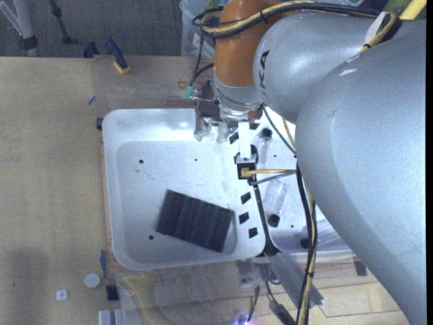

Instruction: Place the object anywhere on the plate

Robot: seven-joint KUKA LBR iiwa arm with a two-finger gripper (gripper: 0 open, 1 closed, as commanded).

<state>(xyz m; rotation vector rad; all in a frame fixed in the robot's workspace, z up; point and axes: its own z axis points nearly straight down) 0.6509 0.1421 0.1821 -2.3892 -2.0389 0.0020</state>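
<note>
Jaws (210, 131) of the arm are seen above the far rim of the left white bin (122, 181), set a little apart and gripping nothing. The dark ribbed plate (195, 220) lies flat on the bin floor near its front wall, well apart from them, its long axis running from upper left to lower right. It is judged that the reaching step is in hand, and an object must first be found and gripped before anything is lowered onto this plate.

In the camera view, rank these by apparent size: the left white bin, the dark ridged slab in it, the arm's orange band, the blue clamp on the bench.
1. Left white bin
2. Orange band, though it sits nearer the camera, which inflates it
3. Dark ridged slab
4. Blue clamp
</note>
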